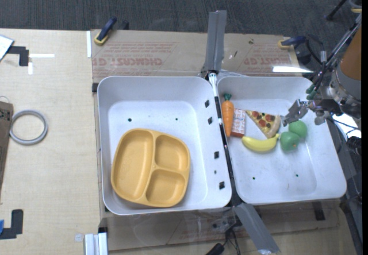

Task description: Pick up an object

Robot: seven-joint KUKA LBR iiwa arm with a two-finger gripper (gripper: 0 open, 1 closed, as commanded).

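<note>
Here, a fixed camera looks down at a slant on a light wooden bench [52, 190] carrying two shallow white bins side by side. The left bin [149, 96] holds a yellow plastic plate with three compartments [151, 167], lying flat in its lower left part. The right bin [287, 182] holds a cluster of toy foods in its upper half. A toy carrot [227, 114] lies upright along the bin's left wall, its green top pointing away from the camera. Just beside it to the right is a small red and white packet [238, 123]. Next comes a toy pizza slice [264, 122], touching or nearly touching the packet. Below the slice lies a toy banana [260, 144], curved, its right tip meeting a green toy fruit, perhaps a pear [293, 135].

The arm reaches in from the right edge, and its gripper [300, 111] hangs low over the right bin, just above the green fruit and right of the pizza slice. Its grey fingers are too small and cluttered to tell how far apart they stand, and no object can be seen between them.

On the bench at far left lies a grey roll of tape [26, 127]. Brown cardboard [149, 55] lies behind the bins.
</note>
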